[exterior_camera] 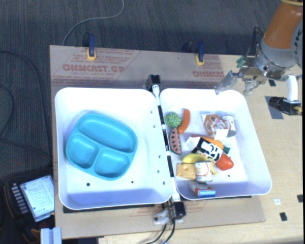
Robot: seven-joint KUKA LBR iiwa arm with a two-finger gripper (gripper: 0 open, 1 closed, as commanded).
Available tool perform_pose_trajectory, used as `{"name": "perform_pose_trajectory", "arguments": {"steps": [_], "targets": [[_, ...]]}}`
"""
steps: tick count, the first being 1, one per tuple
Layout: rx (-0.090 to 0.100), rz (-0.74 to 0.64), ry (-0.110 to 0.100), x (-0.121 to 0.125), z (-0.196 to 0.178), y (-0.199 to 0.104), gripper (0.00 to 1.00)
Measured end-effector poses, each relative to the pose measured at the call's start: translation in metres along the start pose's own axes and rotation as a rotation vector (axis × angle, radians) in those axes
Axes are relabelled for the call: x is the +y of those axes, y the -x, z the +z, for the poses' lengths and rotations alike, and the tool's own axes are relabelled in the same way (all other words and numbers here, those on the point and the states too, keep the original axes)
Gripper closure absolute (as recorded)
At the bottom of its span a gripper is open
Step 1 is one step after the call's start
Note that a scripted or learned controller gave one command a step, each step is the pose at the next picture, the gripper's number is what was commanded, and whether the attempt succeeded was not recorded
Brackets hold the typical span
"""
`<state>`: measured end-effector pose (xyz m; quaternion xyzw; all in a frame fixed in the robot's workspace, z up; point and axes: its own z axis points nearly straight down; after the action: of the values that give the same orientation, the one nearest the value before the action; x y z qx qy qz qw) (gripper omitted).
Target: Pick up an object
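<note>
Toys (206,151) heaped in right bin (254,136); jaws spread, nothing between, above bin's far rim

Left bin (66,187): shallow white plastic, holding a blue three-compartment plastic tray (100,145).
Board (117,70): brown sheet with red lettering, under both bins.
Clamps (91,46): two, blue and yellow, on the board's far edge.
Floor (20,24): dark grey carpet, black cables trailing.
Handheld device (33,197): lower left, screen lit.

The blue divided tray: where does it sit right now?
The blue divided tray lies in the left white bin, left of the divider between bins, apart from the toy food in the right bin.
</note>
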<state>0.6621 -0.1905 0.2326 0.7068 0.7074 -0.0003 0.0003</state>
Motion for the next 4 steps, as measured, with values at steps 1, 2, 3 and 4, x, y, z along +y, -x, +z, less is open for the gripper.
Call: {"name": "perform_pose_trajectory", "arguments": {"steps": [1,2,3,4], "targets": [[-0.001,-0.001,0.001,0.006,0.138,-0.04,0.0],[-0.002,-0.002,0.0,0.006,0.128,-0.04,1.0],[-0.003,-0.002,0.0,0.006,0.128,-0.04,0.0],[-0.002,0.0,0.008,-0.07,0.144,-0.033,0.0]]}}
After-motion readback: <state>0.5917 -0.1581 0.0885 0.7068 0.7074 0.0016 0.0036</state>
